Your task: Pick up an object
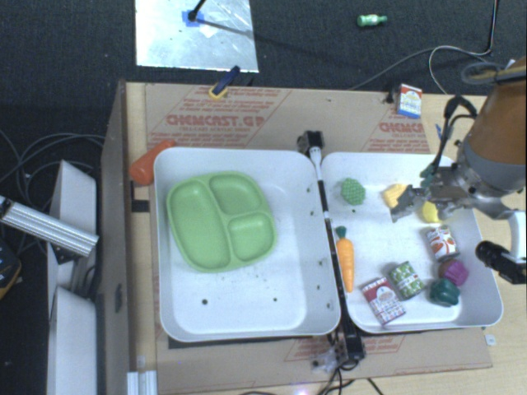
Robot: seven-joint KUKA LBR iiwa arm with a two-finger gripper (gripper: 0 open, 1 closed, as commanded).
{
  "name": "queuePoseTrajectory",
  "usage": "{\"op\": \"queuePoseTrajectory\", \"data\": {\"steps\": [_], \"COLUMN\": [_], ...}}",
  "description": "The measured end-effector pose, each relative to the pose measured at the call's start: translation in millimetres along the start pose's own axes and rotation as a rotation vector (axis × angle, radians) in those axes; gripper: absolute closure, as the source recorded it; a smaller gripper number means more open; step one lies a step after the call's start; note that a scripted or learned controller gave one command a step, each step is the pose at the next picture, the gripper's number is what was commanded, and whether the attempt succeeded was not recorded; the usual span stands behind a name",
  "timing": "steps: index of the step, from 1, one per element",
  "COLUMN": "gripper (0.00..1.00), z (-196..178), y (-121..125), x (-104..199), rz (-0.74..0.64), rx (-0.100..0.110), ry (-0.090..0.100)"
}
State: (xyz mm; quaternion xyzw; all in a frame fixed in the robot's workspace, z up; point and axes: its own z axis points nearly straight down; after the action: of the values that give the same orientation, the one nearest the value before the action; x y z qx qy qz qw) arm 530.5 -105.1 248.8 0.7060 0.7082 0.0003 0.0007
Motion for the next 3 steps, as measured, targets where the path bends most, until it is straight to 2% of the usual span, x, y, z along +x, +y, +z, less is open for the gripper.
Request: {"op": "queuePoseTrajectory", "data": {"steps": [1,2,3], "gripper": [0.00,0.00,0.00], "z": [40,130,103], "y": [40,95,139], "x": [-69,-60,-102], "rz": [0.002,0.000,0.000], "rx": [0.001,0.002,-0.004], "ry": [-0.001,0.001,-0.002]}}
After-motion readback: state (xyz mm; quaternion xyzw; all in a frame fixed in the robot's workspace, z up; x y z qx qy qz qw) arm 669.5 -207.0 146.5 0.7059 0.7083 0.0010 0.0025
